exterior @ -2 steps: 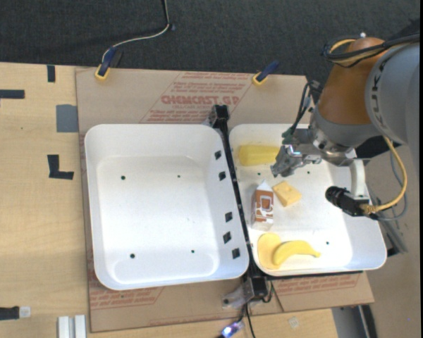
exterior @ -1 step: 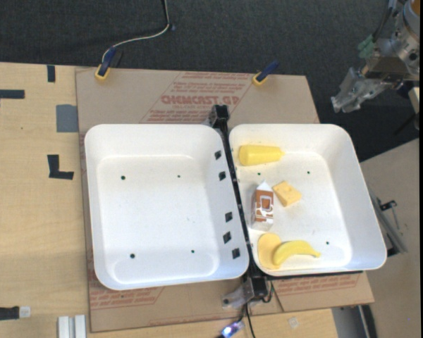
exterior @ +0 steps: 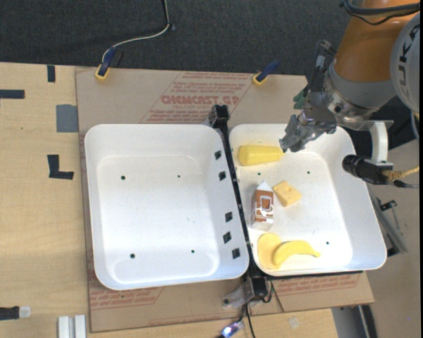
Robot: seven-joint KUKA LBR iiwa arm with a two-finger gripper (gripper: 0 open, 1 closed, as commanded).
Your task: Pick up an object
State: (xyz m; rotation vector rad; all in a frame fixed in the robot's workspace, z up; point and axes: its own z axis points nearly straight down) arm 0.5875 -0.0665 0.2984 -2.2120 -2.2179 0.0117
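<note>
The gripper (exterior: 290, 144) hangs over the far part of the right bin (exterior: 352, 255), just right of a yellow block (exterior: 259, 154) (if its fingers are spread, I cannot tell). Nearer lie a small carton (exterior: 263, 207), a cheese wedge (exterior: 287, 193) and a banana (exterior: 294, 251).

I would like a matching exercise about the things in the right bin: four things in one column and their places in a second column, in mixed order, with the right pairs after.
Things:
1. yellow block
2. cheese wedge
3. carton
4. banana

Places in the right bin:
A. near the front edge
B. by the divider, mid-bin
C. at the back, beside the gripper
D. at the centre, just right of the carton

Pairs: 1-C, 2-D, 3-B, 4-A
</note>
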